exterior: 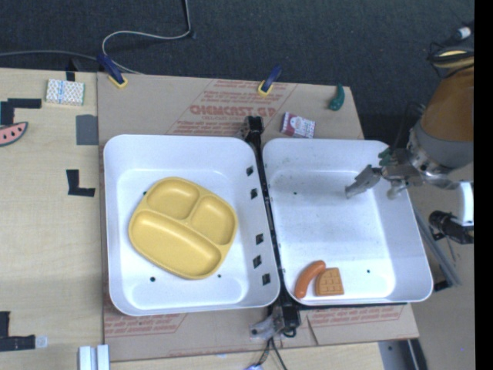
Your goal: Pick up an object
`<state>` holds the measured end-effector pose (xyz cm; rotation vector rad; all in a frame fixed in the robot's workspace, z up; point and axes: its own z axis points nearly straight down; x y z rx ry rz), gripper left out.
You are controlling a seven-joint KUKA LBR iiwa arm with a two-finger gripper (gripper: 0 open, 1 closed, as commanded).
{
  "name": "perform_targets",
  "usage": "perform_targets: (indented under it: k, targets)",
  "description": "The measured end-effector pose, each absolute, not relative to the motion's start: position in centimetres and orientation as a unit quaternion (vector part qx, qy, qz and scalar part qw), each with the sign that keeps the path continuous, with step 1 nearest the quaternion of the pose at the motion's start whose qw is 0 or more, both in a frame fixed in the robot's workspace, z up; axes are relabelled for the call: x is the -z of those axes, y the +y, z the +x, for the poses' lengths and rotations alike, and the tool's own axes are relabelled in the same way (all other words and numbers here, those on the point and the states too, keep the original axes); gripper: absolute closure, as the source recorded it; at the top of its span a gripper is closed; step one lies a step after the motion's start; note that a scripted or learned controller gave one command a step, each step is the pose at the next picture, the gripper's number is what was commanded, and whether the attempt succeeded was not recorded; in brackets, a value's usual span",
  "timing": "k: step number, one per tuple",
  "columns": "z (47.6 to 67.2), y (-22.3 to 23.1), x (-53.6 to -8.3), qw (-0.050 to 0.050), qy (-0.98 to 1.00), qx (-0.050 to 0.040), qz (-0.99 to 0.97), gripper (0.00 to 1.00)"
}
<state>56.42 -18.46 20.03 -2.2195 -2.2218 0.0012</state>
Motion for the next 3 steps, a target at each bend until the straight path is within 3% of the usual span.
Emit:
perform_targets:
  k: [1, 2, 3]
  targets:
    - [50.8, -15.3, -8.6, 0.001, -0.707, 0.0004, -0.707, 0.00]
    - [50.9, -15.5, -9.6, -0.003, -0.707, 0.0009, -0.707, 1.00]
    - [50.9, -15.4, -10.5, -0.002, -0.707, 0.0012, -0.707, 1.00]
